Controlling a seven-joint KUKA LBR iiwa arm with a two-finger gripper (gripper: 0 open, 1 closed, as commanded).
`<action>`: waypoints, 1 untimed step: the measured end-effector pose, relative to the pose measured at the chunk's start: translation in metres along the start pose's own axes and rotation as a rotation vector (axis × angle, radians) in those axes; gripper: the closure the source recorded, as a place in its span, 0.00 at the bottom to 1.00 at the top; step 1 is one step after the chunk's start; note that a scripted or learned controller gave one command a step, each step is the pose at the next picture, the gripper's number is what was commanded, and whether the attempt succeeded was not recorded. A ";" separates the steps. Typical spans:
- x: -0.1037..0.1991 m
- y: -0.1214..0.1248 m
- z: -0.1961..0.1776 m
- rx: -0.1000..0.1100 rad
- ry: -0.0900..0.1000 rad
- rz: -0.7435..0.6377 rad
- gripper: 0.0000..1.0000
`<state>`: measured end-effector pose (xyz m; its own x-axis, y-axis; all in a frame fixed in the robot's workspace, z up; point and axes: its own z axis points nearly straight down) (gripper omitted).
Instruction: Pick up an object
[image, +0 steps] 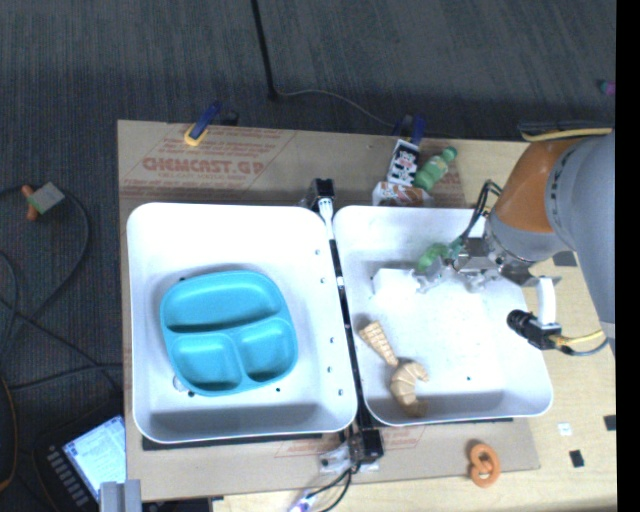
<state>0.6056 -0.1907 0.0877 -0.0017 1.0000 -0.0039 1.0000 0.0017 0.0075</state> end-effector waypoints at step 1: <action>-0.001 0.001 -0.011 -0.002 -0.003 0.000 1.00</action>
<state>0.6064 -0.1913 0.0985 -0.0018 1.0000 -0.0068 1.0000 0.0019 0.0098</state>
